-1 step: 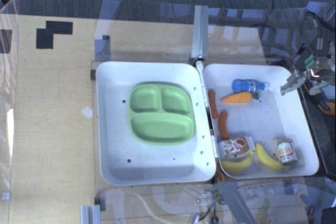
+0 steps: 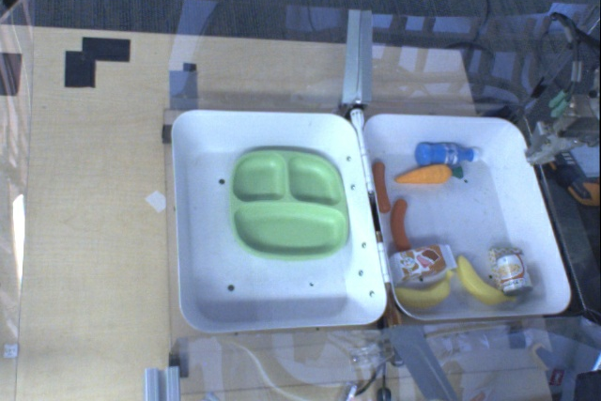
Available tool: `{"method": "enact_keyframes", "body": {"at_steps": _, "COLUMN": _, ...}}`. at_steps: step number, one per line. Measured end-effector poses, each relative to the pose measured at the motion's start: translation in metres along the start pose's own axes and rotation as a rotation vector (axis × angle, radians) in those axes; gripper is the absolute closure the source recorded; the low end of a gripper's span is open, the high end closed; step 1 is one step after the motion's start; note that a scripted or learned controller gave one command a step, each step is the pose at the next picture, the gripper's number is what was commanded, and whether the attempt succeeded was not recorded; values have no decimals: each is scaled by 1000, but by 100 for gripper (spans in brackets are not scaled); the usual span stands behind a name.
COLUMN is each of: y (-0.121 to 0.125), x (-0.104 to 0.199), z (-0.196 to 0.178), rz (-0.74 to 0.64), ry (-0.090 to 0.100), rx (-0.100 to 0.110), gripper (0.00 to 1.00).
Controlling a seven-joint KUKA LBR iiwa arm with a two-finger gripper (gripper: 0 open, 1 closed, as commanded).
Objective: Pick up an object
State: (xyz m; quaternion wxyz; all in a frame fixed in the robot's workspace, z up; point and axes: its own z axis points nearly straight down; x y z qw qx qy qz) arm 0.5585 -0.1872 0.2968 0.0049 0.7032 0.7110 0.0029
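Objects (carrot (image 2: 422, 175), bottle (image 2: 443, 152), bananas (image 2: 481, 285)) untouched in right bin (image 2: 540, 202); pick not begun. Pincer state: cannot tell. Next: descend on carrot.

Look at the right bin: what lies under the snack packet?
The snack packet rests on a banana, covering its upper side; its yellow lower edge shows. Anything else beneath is hidden. A second banana lies beside it.

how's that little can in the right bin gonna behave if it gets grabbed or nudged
The can seems to lie tilted near the bin's front right corner, so a nudge would probably roll it. Its curved sides look smooth, possibly slippery. It appears to touch a banana, which may shift with it.
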Motion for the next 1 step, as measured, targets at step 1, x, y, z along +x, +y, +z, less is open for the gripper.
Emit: {"method": "enact_keyframes", "body": {"at_steps": 1, "y": -18, "x": 57, "z": -102, "rz": 174, "ry": 1, "rx": 3, "gripper": 100}}
